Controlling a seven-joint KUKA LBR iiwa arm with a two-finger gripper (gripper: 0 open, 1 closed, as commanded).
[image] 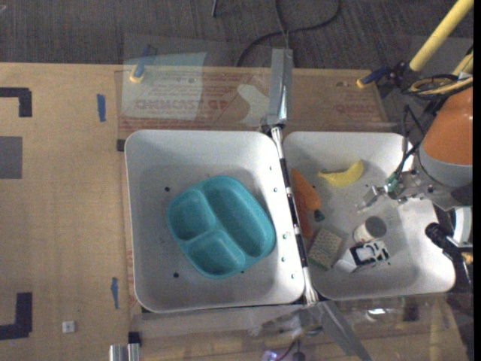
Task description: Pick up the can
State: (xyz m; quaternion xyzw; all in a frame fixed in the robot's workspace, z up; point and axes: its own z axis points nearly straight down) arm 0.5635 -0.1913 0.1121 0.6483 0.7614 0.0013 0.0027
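Can [370,229]: we see it small, upright, whitish body, grey round top; right bin [421,277], front-middle, just behind a black-white box [369,254].
Hand [385,189]: we see it above the right bin, just behind the can, nothing between its fingers; how far open, can't tell.
Left bin [150,156]: teal divided tray [220,226].

A teal divided plate [220,225] lies in the left bin [146,156]; can [370,230] in the right.

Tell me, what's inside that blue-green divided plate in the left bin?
Nothing that I can see: the teal divided plate lies alone in the left bin, and all three of its compartments look bare. Whatever lies under the plate is covered.
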